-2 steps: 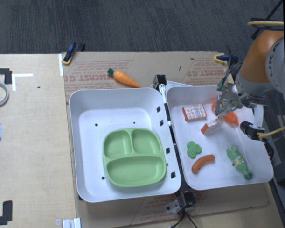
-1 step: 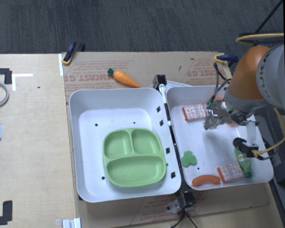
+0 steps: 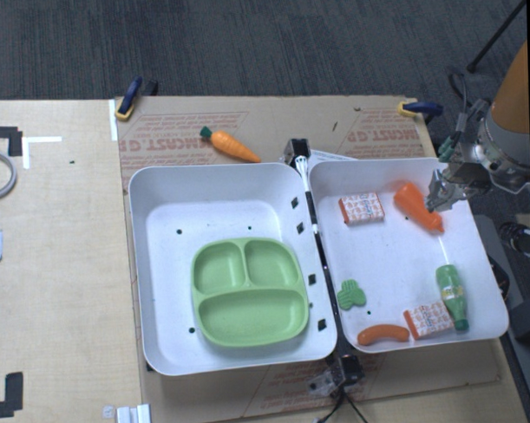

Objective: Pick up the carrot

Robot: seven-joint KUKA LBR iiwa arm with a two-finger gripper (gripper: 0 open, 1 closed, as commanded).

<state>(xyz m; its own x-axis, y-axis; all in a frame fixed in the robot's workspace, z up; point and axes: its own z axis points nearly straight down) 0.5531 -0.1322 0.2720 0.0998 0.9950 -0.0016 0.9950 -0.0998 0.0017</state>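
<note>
1. The carrot (image 3: 417, 206), taken here to be the tapered orange piece, is seen in the right bin (image 3: 405, 258), close to its far right corner and lying at a slant. The gripper (image 3: 439, 197) is placed just beside the carrot's right end, perhaps touching it. Whether the jaws are apart or together cannot be told, and nothing is seen held between them.
2. For a sound grasp, the jaws are best centred over the thick middle of the carrot and set across its narrow width, not along its length. The bin wall is close on the right, so room for the outer jaw is judged tight, and a slip off the tapered end is the likely failure.
3. Nearest in the right bin, a sausage (image 3: 382, 334), a small printed box (image 3: 428, 320) and a green bottle (image 3: 452, 297) are grouped at the near edge, well apart from the carrot.
4. A green leafy piece (image 3: 349, 294) lies by the left wall, and a green divided plate (image 3: 249, 292) sits in the left bin (image 3: 154, 253).
5. A second printed box (image 3: 361, 209) lies left of the carrot, apart from it; no obstruction is judged there.
6. Farthest, a carrot with a green top (image 3: 231, 145) lies on the surface beyond the left bin, outside both bins.
</note>
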